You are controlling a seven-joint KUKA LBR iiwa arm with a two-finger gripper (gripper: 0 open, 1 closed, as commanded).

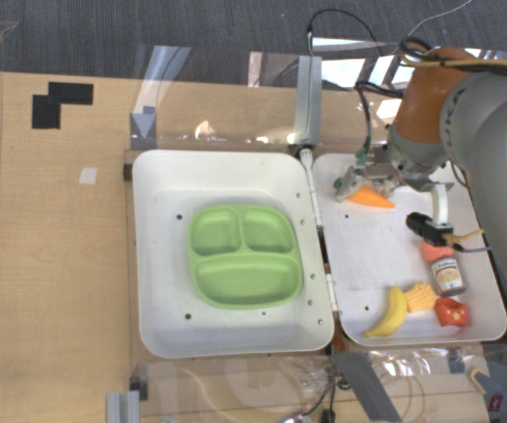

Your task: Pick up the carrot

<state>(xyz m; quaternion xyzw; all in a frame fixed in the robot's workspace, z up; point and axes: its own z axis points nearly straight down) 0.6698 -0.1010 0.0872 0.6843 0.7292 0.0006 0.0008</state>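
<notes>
Wooden bench, two white bins. The carrot [370, 198] is lying at the top of the right bin [368, 280], with the gripper [365, 176] lowered right onto it; finger state can't be told. Nothing's lifted yet, so the pick isn't done.

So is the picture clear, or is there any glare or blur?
Camera view: even, soft lighting; bright glare on the clear panels behind the bins; carrot and green plate fairly sharp; the arm, close to the lens, looks soft.
</notes>
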